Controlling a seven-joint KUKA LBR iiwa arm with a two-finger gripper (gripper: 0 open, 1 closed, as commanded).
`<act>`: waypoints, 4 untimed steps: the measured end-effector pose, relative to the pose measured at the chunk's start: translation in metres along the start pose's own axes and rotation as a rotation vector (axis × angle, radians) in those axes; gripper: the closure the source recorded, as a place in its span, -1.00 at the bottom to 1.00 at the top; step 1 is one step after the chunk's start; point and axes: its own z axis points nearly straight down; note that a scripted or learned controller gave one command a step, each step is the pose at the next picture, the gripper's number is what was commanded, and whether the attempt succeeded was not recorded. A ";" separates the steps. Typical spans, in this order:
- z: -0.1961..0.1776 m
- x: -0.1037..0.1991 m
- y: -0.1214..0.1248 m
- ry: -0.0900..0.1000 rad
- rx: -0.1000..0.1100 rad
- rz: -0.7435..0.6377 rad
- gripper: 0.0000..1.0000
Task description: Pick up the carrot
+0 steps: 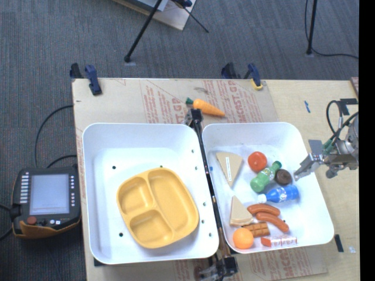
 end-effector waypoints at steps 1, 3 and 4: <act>-0.183 -0.017 0.060 -0.009 -0.015 -0.186 -1.00; 0.084 0.044 0.124 0.001 0.004 0.030 -1.00; 0.134 0.005 0.032 0.001 0.001 -0.554 -1.00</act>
